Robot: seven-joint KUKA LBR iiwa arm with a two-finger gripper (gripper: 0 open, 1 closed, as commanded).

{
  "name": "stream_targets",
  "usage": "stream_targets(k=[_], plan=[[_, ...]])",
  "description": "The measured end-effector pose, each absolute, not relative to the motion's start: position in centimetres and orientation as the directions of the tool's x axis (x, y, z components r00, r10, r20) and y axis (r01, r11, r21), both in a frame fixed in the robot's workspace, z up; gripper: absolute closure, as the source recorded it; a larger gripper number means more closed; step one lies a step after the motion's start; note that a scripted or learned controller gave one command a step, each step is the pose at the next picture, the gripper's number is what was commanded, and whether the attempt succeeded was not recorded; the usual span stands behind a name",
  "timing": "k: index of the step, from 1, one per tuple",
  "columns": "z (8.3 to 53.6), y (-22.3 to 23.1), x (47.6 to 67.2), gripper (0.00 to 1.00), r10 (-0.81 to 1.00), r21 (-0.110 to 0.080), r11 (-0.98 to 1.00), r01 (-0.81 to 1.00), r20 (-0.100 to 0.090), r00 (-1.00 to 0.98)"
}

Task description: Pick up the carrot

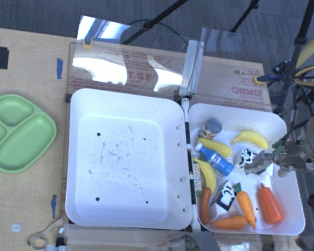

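Note:
The carrot [245,207], orange with a small green top, lies in the right bin [295,191] near its front, pointing toward the front edge. A second orange carrot-like piece [230,221] lies crosswise just in front of it. My gripper [268,166] hangs over the right half of that bin, behind the carrot and apart from it. Its fingers are spread, with nothing between them. One fingertip [254,164] is close to a black-and-white toy [247,156].
The right bin also holds a thick orange-red piece [270,205], a red pepper [205,205], two bananas [251,139] [208,176], corn [214,147], a blue bottle [216,161], a grey can [212,125] and a black-and-white card [226,196]. The left bin [125,158] adjoins; a green divided plate [12,132] lies far left.

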State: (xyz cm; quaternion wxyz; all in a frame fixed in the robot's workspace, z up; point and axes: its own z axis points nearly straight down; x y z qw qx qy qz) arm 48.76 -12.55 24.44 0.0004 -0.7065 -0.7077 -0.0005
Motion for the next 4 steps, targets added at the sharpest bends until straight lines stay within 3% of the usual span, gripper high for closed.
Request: stream_targets(k=[1,2,3,4], plan=[[15.3,-17.0,47.9,0.00,0.980,0.000,0.199,0.980,0.001,-0.199],[18.3,-14.8,53.2,0.00,0.936,0.004,0.353,0.936,-0.002,-0.353],[13.2,-13.2,47.9,0.00,0.907,0.000,0.421,0.907,0.001,-0.421],[12.9,-21.6,48.0,0.00,0.929,0.002,0.369,0.929,-0.002,-0.369]])
